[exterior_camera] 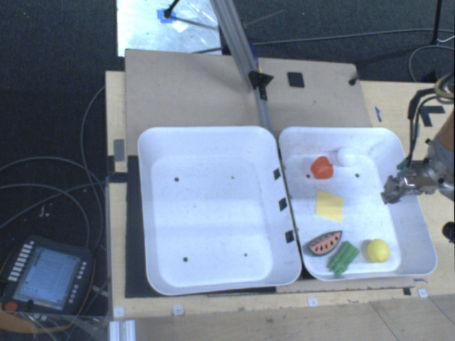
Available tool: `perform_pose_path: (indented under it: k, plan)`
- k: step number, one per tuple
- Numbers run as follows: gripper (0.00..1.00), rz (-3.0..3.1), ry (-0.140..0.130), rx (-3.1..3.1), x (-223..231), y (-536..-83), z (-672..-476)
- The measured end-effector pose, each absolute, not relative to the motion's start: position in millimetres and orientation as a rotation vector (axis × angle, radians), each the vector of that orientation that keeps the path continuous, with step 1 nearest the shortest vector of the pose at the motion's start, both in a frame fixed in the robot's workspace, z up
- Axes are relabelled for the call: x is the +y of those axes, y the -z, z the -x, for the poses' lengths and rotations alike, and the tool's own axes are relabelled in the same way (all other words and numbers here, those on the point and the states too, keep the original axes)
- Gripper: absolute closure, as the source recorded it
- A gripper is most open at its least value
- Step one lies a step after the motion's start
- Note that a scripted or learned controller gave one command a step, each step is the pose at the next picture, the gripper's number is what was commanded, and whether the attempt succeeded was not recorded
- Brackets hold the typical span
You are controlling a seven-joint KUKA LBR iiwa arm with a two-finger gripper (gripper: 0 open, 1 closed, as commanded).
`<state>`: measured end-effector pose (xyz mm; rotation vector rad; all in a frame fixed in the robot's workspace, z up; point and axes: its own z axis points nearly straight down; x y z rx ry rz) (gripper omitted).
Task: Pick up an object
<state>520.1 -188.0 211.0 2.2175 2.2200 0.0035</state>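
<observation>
Camera view, setting: two shallow white bins side by side on a bench; the left bin (206, 204) holds nothing to pick, the right bin (409, 222) holds all the objects.

Camera view, gripper: the gripper (395, 190) sits at the right bin's right rim, about midway along that side, at the end of the arm (439, 172) that reaches in from the right. Whether it is apart or together cannot be told at this size; nothing is seen clamped in it.

Camera view, candidate objects: a red piece (321, 167) and a white ball (346, 156) at the far end of the bin, close together; a yellow block (329, 206) near the bin's middle; a watermelon slice (324, 244), a green piece (343, 257) and a yellow lemon (377, 251) along the near end.

Camera view, deciding relation: every object lies to the left of the gripper. The lemon is judged nearest, left and toward the near edge; the yellow block lies almost straight left, farther in.

Camera view, long axes: the green piece runs on a slant from near-left to far-right; the watermelon slice lies roughly left to right.

Camera view, stage: judged to be the approach, with no object lifted yet.
</observation>
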Motion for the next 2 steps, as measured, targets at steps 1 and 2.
perform_pose_path:
  k: [1,2]
  plan:
    - [1.0,-2.218,-0.004,2.22,-188.2,-253.2,-520.9]
    - [1.0,-2.217,-0.002,2.226,-143.3,-242.5,-544.2]
